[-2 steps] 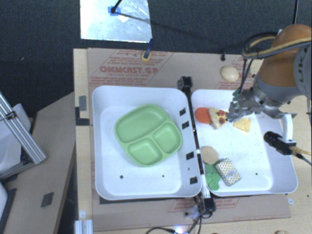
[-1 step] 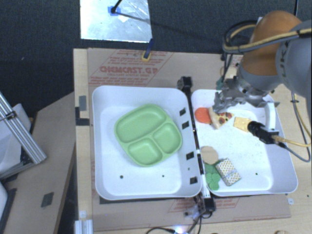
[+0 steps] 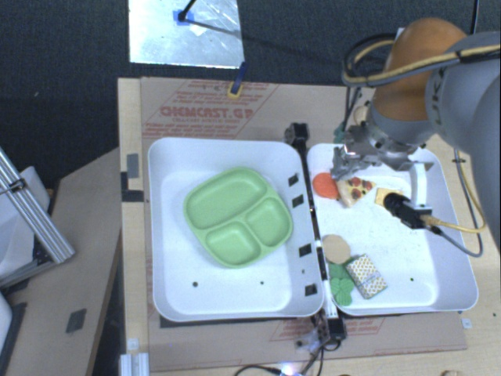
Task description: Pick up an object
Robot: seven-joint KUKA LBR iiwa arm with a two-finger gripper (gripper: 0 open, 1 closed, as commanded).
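Here, the gripper (image 3: 343, 167) is pictured over the far left corner of the right bin (image 3: 438, 280), just above an orange disc (image 3: 324, 184) and a toy pizza slice (image 3: 356, 190) that are laid side by side. Whether it is clenched or released cannot be told. By the bin's near left corner, a tan disc (image 3: 337, 248), green discs (image 3: 340, 282) and a patterned packet (image 3: 366, 276) are grouped. A green divided plate (image 3: 237, 216) is set centrally in the left bin (image 3: 172, 280).
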